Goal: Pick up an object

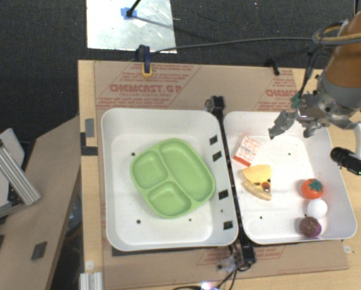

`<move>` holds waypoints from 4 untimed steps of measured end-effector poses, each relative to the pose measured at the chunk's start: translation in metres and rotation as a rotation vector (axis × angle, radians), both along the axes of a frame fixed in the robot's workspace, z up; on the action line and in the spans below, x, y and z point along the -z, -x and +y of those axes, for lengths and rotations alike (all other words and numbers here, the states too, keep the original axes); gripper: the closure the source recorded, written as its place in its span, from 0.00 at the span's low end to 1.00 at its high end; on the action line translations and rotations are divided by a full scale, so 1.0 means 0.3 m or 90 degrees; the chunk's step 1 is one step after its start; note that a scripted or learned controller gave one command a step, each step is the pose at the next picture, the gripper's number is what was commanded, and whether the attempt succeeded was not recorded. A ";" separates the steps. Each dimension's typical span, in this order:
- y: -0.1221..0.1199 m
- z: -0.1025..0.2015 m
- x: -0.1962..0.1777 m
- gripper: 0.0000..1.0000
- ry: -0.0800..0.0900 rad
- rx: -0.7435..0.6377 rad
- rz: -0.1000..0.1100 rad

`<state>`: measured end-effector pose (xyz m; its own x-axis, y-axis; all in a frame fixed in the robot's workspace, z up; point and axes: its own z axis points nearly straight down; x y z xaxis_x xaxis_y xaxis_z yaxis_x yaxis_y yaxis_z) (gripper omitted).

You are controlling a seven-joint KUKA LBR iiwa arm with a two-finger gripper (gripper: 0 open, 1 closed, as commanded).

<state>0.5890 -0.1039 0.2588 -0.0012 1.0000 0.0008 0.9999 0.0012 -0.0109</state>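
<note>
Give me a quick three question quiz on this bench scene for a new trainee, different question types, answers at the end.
1. True or false: the green tray lies in the left bin.
2. Which sits nearest the right bin's front corner? A tomato B purple ball C red packet
3. Fill in: the white ball lies between the tomato and the ____.

Key: 1 true. 2 B. 3 purple ball.

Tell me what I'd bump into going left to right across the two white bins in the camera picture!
Green divided plate → red-and-white packet → yellow wedge → orange tomato-like ball. The white ball and dark purple ball sit just below the tomato, so their place overlaps with it.
</note>
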 end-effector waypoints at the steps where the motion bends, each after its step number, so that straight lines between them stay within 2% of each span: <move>1: -0.006 0.000 -0.023 0.00 0.001 -0.001 -0.008; 3: 0.020 -0.030 0.376 0.00 0.000 0.000 -0.005; 4: 0.012 -0.036 0.517 0.00 0.000 0.000 -0.006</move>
